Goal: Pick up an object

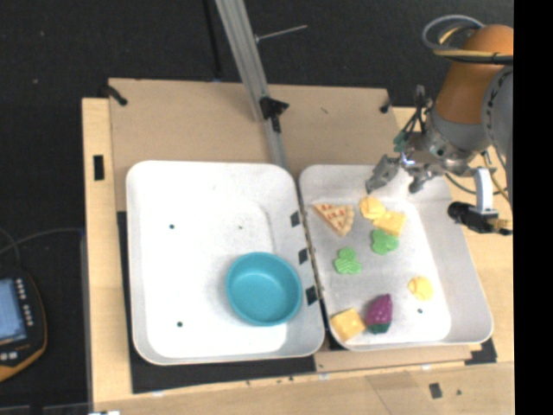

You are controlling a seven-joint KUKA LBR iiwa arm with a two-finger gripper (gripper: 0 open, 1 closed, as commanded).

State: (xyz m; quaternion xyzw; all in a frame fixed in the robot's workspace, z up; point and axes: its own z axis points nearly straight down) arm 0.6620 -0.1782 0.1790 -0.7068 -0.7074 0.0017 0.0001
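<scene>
My gripper hung over the far edge of the right bin, its two fingers spread apart and pinching nothing. Just below it lay a yellow toy piece touching a yellow-orange block; a pizza-slice toy sat to its lower left. Farther down were green pieces, a purple grape cluster and a cheese wedge. The left bin held a blue bowl

Tan bench on black floor
</scene>
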